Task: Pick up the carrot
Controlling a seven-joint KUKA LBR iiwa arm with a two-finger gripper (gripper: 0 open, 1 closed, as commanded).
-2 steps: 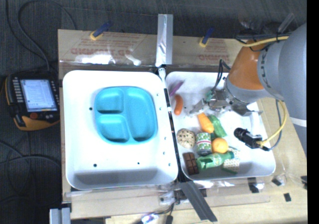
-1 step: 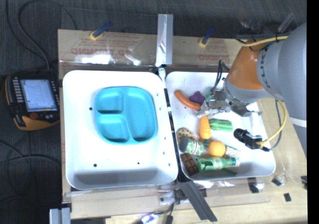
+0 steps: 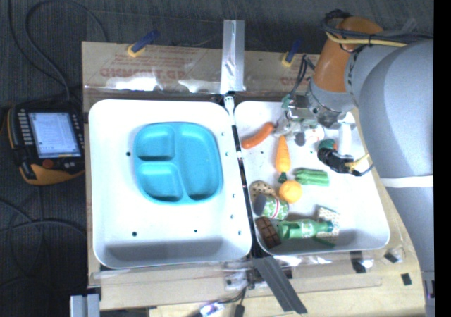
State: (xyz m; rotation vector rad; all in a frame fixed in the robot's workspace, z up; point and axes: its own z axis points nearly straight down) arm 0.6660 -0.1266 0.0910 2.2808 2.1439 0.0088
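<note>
The carrot (image 3: 282,154) is a tapered orange piece lying nearly upright in the picture, in the upper middle of the right bin (image 3: 366,199). A second long piece, redder orange (image 3: 257,134), lies slanted to its upper left, near the bin's left wall. My gripper (image 3: 296,128) hangs low over the top of the right bin, just above and slightly right of the carrot's upper end. I see nothing lifted in it. The grey arm with its orange band (image 3: 331,69) comes in from the upper right.
Below the carrot lie an orange ball (image 3: 289,191), a green pod-like item (image 3: 311,177), a green bottle (image 3: 304,230), a brown block (image 3: 266,229) and other small toys. The left bin (image 3: 113,231) holds a blue divided plate (image 3: 176,161). A pendant (image 3: 46,141) rests at the far left.
</note>
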